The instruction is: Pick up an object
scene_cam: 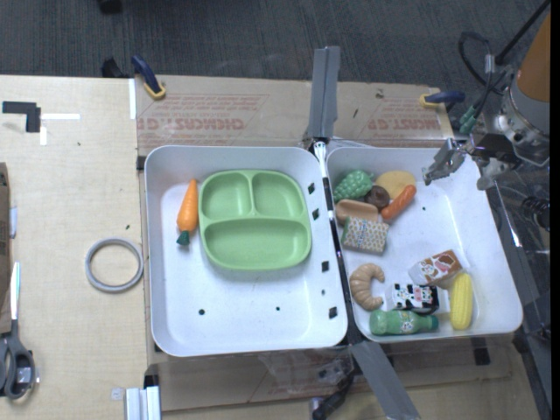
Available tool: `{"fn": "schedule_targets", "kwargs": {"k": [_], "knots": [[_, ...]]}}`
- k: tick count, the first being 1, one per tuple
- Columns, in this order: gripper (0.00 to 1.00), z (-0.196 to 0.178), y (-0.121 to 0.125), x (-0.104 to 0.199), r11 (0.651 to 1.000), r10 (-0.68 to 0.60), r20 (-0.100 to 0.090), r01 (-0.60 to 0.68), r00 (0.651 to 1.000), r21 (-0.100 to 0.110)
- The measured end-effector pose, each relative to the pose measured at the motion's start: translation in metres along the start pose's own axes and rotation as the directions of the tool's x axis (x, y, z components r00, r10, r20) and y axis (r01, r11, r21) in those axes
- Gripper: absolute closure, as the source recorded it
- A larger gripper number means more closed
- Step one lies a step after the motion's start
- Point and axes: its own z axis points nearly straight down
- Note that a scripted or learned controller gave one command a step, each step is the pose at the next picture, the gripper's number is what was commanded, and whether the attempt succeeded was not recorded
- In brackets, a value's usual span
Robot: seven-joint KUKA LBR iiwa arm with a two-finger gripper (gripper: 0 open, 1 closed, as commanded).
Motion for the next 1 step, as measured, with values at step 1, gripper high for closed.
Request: {"fn": "schedule_targets", "kwargs": {"k": [1], "knots": [[0.0, 0.151, 0.017, -0.0304, 1.0, 0.013, -0.001, -0.013, 1.0, -0.001]]}}
